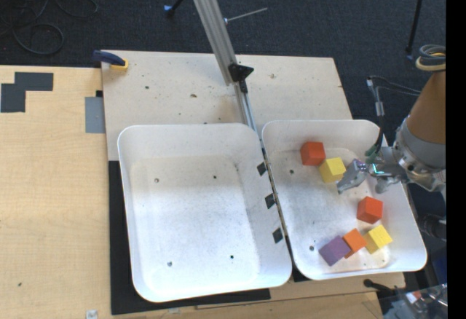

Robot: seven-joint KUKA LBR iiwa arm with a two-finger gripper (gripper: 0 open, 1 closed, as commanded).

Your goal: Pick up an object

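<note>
Six blocks are lying in the right bin (pixel 408 256), at the right of the frame: an orange block (pixel 313 153) and a yellow block (pixel 333 169) in its upper part, a red block (pixel 370 209) lower down, and a purple block (pixel 335 250), a small orange block (pixel 355 240) and a second yellow block (pixel 378 237) sitting together near its bottom edge. The jaws (pixel 351 179) are hovering just right of the upper yellow block, spread apart and grasping nothing. The left bin (pixel 145 164) is sitting beside it on the counter (pixel 167 92).
</note>
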